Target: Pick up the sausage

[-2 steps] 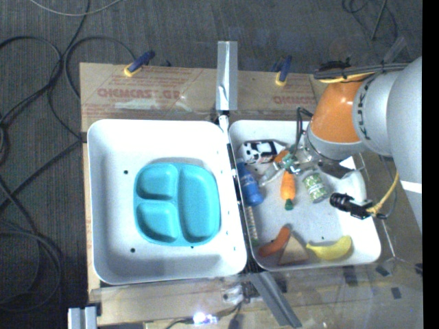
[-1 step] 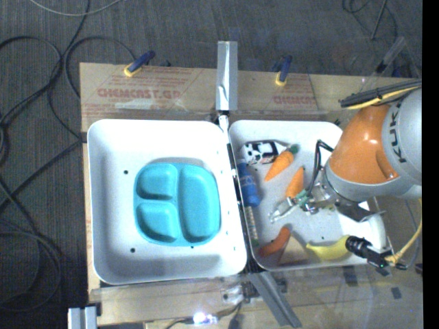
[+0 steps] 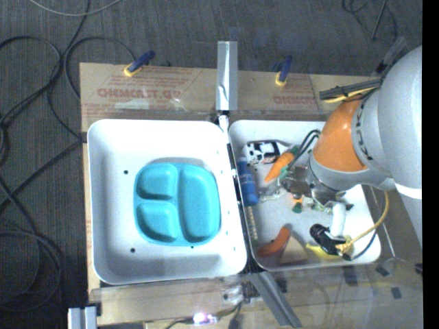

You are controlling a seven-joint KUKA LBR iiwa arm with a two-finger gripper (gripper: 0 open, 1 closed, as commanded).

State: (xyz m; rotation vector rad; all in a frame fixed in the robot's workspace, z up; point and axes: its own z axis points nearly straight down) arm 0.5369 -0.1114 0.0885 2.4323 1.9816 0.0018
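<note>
Sausage (image 3: pixel 276 240) lies slantwise, upper end toward the right.

Cardboard sheet (image 3: pixel 154 91), far to my upper left: red print ran along it, perhaps "CHEMICAL GUYS", too blurred for me to be sure.
Cardboard above me: red lettering, unreadable.

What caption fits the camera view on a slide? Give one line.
KUKA arm's claw low in the right bin above a reddish sausage; blue divided tray in the left bin.
</note>
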